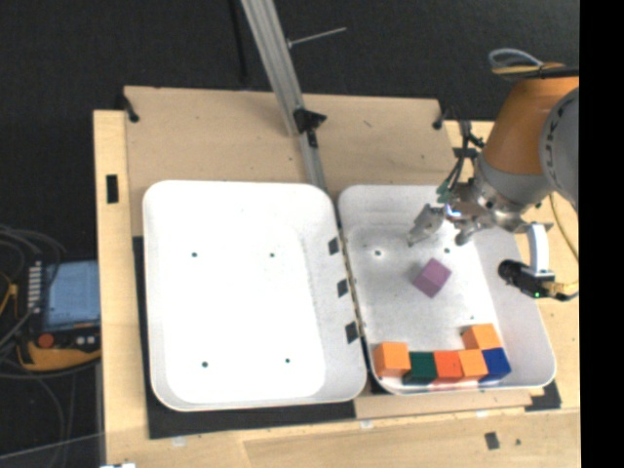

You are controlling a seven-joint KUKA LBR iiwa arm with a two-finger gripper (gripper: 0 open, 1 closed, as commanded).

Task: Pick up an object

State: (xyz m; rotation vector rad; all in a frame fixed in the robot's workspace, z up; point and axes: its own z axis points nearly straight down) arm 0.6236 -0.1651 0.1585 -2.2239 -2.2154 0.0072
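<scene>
A purple block (432, 277) lies alone near the middle of the right bin (375, 222). Along that bin's front edge sits a row of blocks: an orange one (393, 357), a green one (421, 367), a red-orange one (448, 365), another orange one (479, 338) and a blue one (495, 361). My gripper (445, 226) hangs over the right bin's far part, just above and behind the purple block. Its fingers are spread apart with nothing between them.
The left bin (166, 213) lies beside the right one. A slanted metal rail (278, 66) runs from the top down to the gap between the bins. A blue device and cables (58, 305) sit off the bench at the left.
</scene>
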